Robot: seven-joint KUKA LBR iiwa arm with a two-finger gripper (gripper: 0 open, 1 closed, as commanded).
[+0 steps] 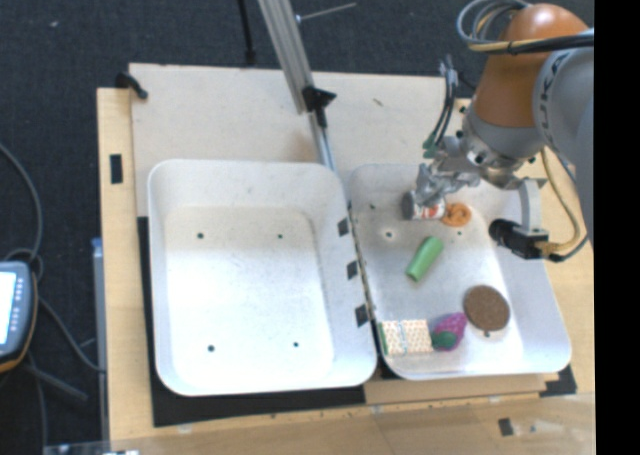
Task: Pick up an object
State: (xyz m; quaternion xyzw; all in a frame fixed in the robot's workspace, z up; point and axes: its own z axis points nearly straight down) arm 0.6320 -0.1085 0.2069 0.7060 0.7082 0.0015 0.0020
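My gripper (428, 205) hangs low over the far part of the right bin (530, 343), with its tip right beside a small orange object (457, 214) that touches or nearly touches it. A green cylinder (425, 257) lies just in front of the gripper, in the middle of the bin. Nearer the front lie a brown round disc (486, 308), a purple and green toy (448, 332) and a patterned white block (405, 337).
The left bin (170, 243) sits beside the right one. A slanted metal pole (290, 43) rises from the bench behind the bins. A black cable (525, 239) hangs from the arm over the right bin's far right side.
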